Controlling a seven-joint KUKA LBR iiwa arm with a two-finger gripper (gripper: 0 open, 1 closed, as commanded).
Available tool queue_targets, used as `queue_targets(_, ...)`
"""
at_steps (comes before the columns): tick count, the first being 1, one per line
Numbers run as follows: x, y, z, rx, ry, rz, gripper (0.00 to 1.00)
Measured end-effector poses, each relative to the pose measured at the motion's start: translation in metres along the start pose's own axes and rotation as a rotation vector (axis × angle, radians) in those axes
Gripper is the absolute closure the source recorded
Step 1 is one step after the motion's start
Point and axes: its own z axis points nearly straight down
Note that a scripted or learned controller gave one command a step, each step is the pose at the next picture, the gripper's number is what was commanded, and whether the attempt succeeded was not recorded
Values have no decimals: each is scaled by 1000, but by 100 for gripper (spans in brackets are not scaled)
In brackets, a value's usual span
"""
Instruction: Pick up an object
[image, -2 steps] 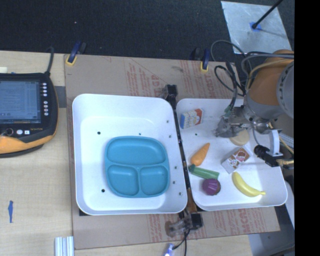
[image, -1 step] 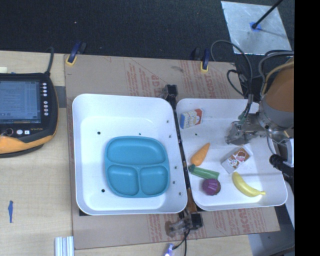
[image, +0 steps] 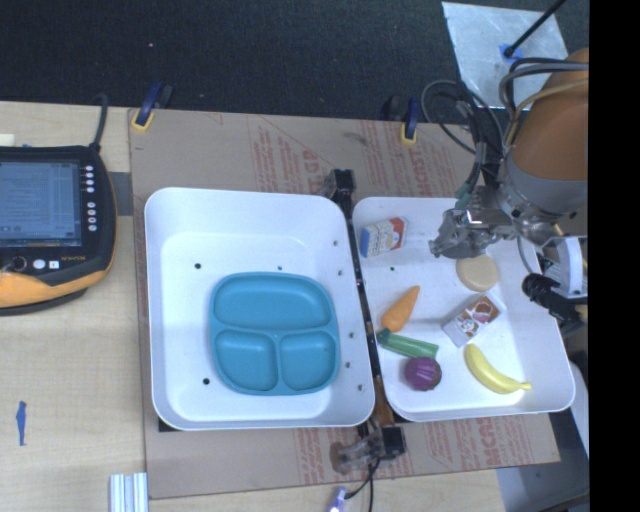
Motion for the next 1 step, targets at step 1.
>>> queue_targets(1,51,-15,-6,3,-1,-1,100)
